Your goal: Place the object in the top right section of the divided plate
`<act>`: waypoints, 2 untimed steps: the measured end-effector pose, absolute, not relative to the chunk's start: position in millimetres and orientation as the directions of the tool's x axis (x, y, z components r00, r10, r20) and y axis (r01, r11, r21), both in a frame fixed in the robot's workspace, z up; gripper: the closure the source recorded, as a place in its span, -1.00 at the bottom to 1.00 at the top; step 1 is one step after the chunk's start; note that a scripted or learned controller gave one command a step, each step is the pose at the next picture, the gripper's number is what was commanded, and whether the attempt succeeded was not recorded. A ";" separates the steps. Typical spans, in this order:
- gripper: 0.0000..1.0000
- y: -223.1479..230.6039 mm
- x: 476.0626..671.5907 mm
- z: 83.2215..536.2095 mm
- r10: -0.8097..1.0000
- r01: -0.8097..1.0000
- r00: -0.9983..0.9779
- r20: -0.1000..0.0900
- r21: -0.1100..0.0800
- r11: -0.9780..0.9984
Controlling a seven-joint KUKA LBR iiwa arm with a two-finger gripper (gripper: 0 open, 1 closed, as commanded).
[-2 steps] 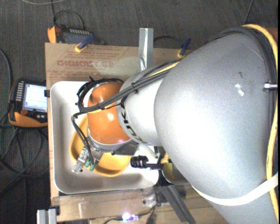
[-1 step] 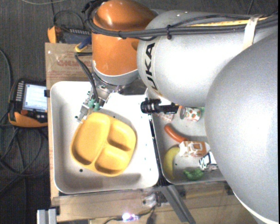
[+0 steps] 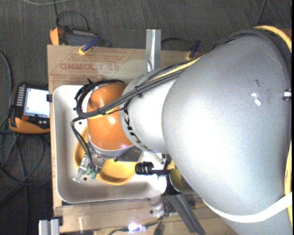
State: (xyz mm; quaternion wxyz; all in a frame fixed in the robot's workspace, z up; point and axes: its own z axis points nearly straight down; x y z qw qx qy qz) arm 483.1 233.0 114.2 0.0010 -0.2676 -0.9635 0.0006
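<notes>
Grey arm (image 3: pixel 210 126) with orange band (image 3: pixel 105 116) filled most of frame, hanging over left white bin (image 3: pixel 63 131); yellow divided plate (image 3: pixel 115 173) lay in bin under wrist, mostly hidden; pincer (image 3: pixel 85 172) sat low at plate's left edge; could not tell its state; task object hidden or not identifiable; handheld pendant (image 3: pixel 32 106) lay on floor left of tabletop (image 3: pixel 88 65); black cables (image 3: pixel 88 102) looped round wrist.

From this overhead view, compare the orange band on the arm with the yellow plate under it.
The orange band is a deep orange; the yellow plate is a paler yellow. The orange band sits high on the arm, in plain sight; the yellow plate lies low in the white bin, largely covered by the arm. The orange band has black cables looped over it; the yellow plate has none. Both look smooth and glossy.
</notes>
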 end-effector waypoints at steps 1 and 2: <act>1.00 197.6 558.9 198.4 0.387 0.387 -0.922 -0.002 -0.002 0.922; 1.00 220.2 482.9 122.7 0.290 0.290 -0.957 0.002 -0.002 0.957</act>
